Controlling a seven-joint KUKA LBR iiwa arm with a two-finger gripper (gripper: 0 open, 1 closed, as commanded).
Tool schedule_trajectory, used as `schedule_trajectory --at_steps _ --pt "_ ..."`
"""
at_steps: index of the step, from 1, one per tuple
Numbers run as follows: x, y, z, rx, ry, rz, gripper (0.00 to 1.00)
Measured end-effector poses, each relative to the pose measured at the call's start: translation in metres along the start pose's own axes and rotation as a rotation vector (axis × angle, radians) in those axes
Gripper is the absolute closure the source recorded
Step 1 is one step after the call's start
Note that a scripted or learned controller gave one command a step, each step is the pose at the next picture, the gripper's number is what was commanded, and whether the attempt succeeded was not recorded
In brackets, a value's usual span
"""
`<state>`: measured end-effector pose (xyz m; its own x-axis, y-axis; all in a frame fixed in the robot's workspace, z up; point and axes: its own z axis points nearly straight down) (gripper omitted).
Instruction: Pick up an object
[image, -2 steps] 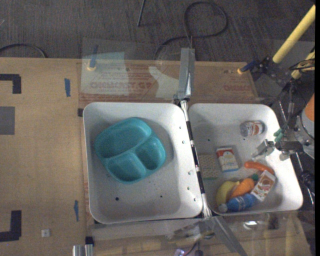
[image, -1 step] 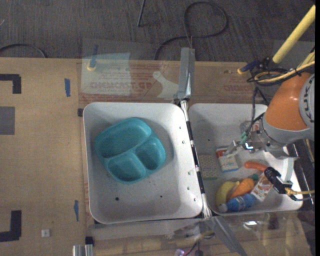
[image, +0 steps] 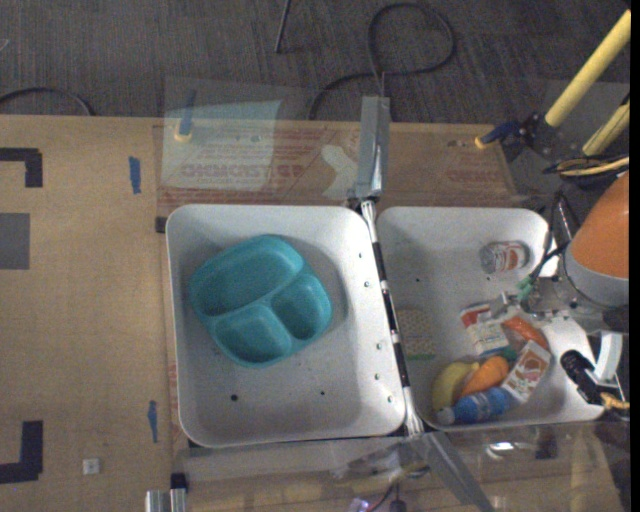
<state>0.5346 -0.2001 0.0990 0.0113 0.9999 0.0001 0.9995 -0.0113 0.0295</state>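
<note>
The right bin (image: 430, 250) holds a cluster of small items near its front right corner. Among them are a yellow banana (image: 451, 382), an orange piece (image: 486, 374), a blue bottle (image: 480, 407), a red and white packet (image: 528, 369), a carrot-like orange item (image: 524, 330) and a red and white sachet (image: 482, 326). A small can (image: 503, 257) lies apart toward the back. My gripper (image: 532, 297) reaches in from the right and hangs low over the bin, just behind the sachet and the carrot-like item. I see nothing held in it.
The left bin (image: 200, 400) carries a teal divided plate (image: 260, 298) in its back half. A metal divider (image: 385, 330) separates the two bins. The arm's orange band (image: 605, 240) overhangs the right bin's right wall.
</note>
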Motion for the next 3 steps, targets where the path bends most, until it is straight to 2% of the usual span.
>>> schedule_trajectory --at_steps 1,2,3 --pt "-0.005 0.000 -0.010 -0.007 -0.010 0.004 1.00" --pt "0.047 0.048 -0.131 0.028 -0.002 0.059 1.00" --pt "0.114 0.096 -0.201 0.027 -0.001 -0.035 1.00"
